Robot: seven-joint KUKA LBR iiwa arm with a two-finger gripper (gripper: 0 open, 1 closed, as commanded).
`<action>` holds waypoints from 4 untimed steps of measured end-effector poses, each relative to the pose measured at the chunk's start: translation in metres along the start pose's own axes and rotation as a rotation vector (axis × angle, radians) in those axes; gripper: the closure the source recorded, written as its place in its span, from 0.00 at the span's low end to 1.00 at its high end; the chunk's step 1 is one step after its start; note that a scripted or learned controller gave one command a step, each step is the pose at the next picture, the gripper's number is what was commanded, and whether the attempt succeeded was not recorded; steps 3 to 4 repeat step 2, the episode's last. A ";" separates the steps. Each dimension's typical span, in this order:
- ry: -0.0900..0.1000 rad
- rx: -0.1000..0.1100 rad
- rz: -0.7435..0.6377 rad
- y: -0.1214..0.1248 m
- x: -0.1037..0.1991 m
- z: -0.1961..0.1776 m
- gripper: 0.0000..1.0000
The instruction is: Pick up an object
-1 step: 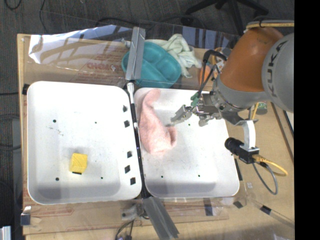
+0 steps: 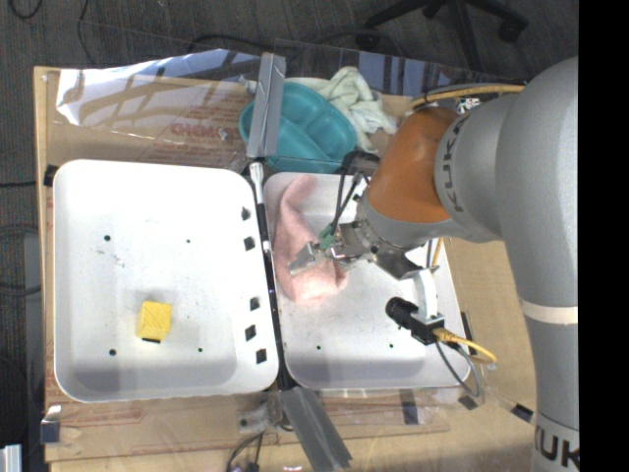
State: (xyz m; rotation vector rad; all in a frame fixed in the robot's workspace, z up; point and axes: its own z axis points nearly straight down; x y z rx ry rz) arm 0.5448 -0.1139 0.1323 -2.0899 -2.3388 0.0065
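Observation:
A pink soft cloth-like object (image 2: 295, 222) lies along the left side of the right bin (image 2: 364, 352). My gripper (image 2: 316, 254) is low over the lower part of this pink object, and the grey arm with its orange band reaches in from the right and covers the bin's upper right. A small yellow block (image 2: 154, 321) rests in the lower left part of the left bin (image 2: 147, 214), far from the gripper.
Behind the bins lie a teal plastic dish (image 2: 295, 131) and a crumpled white-green cloth (image 2: 354, 94). A metal divider (image 2: 263, 264) with black clips separates the bins. A black cable connector (image 2: 413, 321) hangs off the arm over the right bin.

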 end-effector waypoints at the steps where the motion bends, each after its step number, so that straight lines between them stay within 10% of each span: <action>1: -0.001 0.001 -0.005 0.000 -0.001 -0.010 1.00; 2: -0.001 -0.003 0.131 0.020 0.010 -0.088 1.00; 4: -0.001 -0.003 0.131 0.020 0.010 -0.088 1.00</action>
